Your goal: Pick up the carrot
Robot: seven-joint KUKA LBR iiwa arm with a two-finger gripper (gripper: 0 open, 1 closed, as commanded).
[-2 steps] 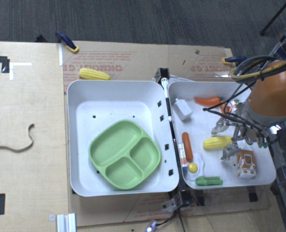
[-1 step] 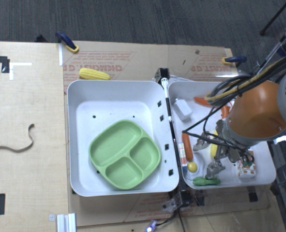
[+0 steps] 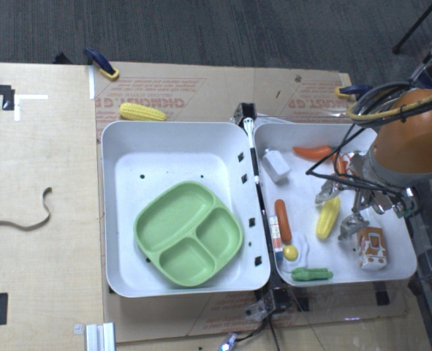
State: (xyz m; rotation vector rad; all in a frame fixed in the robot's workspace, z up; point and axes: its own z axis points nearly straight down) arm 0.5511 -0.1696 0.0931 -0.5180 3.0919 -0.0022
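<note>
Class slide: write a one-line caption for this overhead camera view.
Gripper hovers in the right bin beside a toy corn cob; the carrot lies untouched near the bin's far wall.

The arm [image 3: 409,141] reaches in from the right, its orange band uppermost and black cables looped over the wrist, with the gripper [image 3: 347,203] pointing down and its metal fingers [image 3: 327,193] spread apart, nothing held between them.

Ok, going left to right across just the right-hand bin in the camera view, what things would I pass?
Hot dog → yellow ball → green pea pod → corn cob → small carton.
</note>
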